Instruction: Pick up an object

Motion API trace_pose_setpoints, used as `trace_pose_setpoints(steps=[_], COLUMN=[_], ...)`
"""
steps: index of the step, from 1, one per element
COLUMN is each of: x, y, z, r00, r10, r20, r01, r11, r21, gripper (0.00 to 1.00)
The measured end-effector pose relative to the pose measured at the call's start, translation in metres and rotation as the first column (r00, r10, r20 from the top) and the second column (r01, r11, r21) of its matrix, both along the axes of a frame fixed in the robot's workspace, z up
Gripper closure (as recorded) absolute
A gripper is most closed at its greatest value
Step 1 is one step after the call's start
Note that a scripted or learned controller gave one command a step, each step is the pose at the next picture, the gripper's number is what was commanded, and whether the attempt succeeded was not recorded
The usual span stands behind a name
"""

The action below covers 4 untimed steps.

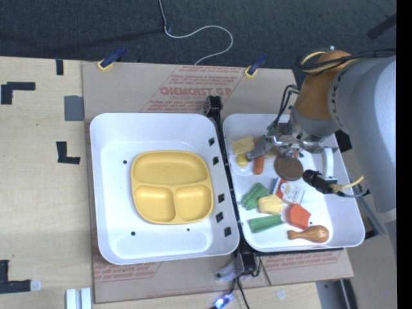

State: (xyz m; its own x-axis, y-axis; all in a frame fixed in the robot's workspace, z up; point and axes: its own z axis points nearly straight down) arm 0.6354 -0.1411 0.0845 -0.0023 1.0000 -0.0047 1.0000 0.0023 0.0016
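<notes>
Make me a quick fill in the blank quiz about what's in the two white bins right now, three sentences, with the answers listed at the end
1. The yellow tray lying in the left bin is divided into ____ compartments.
2. The small food toys, such as the drumstick and the green pieces, all lie in the ____ bin.
3. The gripper is over the ____ bin, near its far end.

Missing words: three; right; right
</notes>
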Motion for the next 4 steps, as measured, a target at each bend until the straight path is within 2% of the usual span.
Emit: trace_pose_setpoints(steps=[1,2,3,4], x=[0.002,0.003,0.006,0.006], y=[0.0,-0.003,0.001,0.002], z=[0.014,0.056,0.118,0.141], r00=[1.0,1.0,1.0,1.0], r10=[0.001,-0.002,0.0,-0.001], r20=[0.005,0.0,0.002,-0.001], r01=[-0.001,0.002,0.0,0.001], r11=[1.0,1.0,1.0,1.0], r21=[-0.001,0.004,0.004,0.005], gripper=[1.0,1.0,1.0,1.0])
